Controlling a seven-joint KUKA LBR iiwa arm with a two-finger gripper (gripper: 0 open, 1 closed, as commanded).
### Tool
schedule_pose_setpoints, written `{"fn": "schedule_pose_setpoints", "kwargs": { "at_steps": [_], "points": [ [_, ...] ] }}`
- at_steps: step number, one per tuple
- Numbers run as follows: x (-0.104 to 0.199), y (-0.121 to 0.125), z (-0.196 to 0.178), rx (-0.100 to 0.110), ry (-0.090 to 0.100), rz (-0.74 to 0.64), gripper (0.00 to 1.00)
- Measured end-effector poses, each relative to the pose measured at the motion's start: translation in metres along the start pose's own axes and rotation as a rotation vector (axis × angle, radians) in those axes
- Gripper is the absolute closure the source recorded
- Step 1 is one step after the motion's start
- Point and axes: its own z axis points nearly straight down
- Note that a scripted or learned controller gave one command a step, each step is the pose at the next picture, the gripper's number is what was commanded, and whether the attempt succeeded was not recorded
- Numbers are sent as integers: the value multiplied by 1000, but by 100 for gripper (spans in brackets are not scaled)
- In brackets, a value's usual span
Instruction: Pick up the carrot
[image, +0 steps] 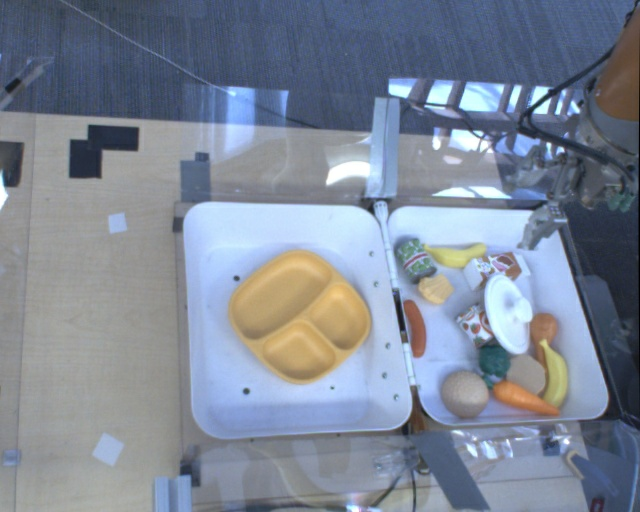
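Carrot lying flat at near edge of right bin, beside potato. Pincer above far right corner; finger state indeterminable.

I see the small orange plastic carrot lying flat at the near edge of my right-hand white bin, its thick end by the green toy, its tip pointing toward the bin's right corner, just beside the yellow banana.

Arm cut off at right edge, broccoli partly hidden under white lid
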Motion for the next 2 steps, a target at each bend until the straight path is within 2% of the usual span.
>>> {"fn": "schedule_pose_setpoints", "kwargs": {
  "at_steps": [1, 2],
  "points": [
    [39, -7, 181, -1, 3, 222, 0],
    [14, -53, 12, 2, -7, 472, 0]
  ]
}}
